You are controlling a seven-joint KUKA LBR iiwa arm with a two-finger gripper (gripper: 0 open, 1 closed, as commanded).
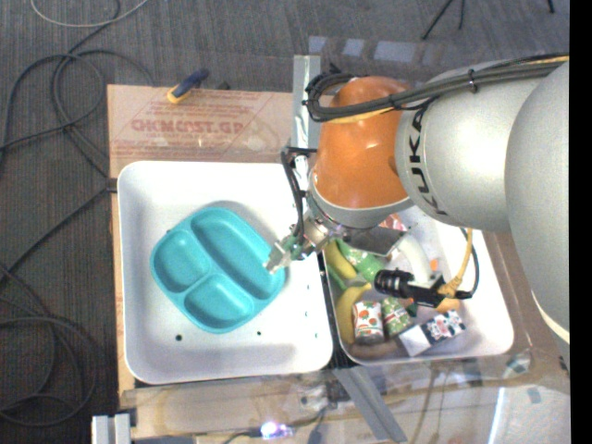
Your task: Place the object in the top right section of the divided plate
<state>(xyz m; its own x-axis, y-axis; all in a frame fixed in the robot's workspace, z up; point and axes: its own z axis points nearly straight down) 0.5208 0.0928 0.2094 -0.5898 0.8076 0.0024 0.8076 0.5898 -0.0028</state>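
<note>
A teal divided plate (218,268) with three sections lies tilted in the left white bin (148,202). My gripper (281,255) hangs over the plate's right rim, beside the upper right section (236,241). A small greenish bit (296,244) shows just behind the fingertips; I cannot tell whether it is a held thing or part of the tool. The grey arm with its orange band (361,155) covers the upper half of the right bin.
The right bin (495,336) holds a yellow banana (343,265), a green item (367,266), two small cartons with fruit prints (368,320) (396,314) and a white-and-dark box (435,329). Cardboard (185,128) lies behind the left bin.
</note>
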